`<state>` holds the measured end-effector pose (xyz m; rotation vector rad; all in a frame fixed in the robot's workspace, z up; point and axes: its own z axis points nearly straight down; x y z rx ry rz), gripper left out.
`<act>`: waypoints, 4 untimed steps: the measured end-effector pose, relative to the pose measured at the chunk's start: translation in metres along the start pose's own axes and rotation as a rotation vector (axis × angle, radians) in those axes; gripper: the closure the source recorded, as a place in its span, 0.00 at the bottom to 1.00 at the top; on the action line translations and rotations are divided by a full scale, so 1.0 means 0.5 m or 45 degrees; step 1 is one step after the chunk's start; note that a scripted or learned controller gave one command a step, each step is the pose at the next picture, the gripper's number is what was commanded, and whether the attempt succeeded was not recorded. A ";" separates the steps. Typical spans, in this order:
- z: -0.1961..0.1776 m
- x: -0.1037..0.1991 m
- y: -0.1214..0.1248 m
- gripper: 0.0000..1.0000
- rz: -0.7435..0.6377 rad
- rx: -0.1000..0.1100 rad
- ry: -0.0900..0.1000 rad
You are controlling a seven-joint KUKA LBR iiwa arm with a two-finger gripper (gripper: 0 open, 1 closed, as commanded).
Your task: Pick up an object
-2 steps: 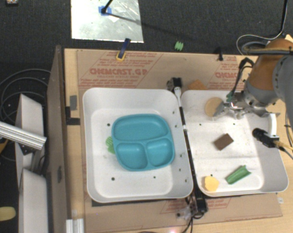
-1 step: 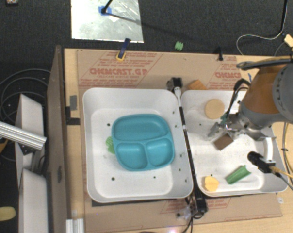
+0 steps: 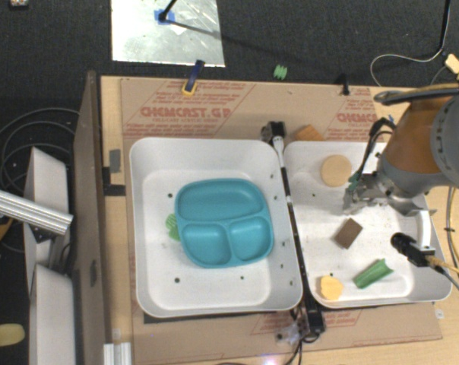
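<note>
Bench [image 3: 214,105] with 2 white bins [image 3: 150,226]

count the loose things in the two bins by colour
blue: 1, the tray
green: 2, the stick and the piece beside the tray
tan: 1, the disc
brown: 1, the block
yellow: 1, the lump
total: 6

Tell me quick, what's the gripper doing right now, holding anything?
Gripper: cannot be told; it hangs over the right bin, just above the brown block.
</note>
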<state>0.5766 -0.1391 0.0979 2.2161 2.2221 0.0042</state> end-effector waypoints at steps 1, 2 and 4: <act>0.001 0.000 0.000 0.00 0.000 0.001 0.001; 0.029 -0.002 -0.082 0.00 0.005 0.008 0.001; -0.184 0.269 -0.064 1.00 -0.019 -0.008 0.008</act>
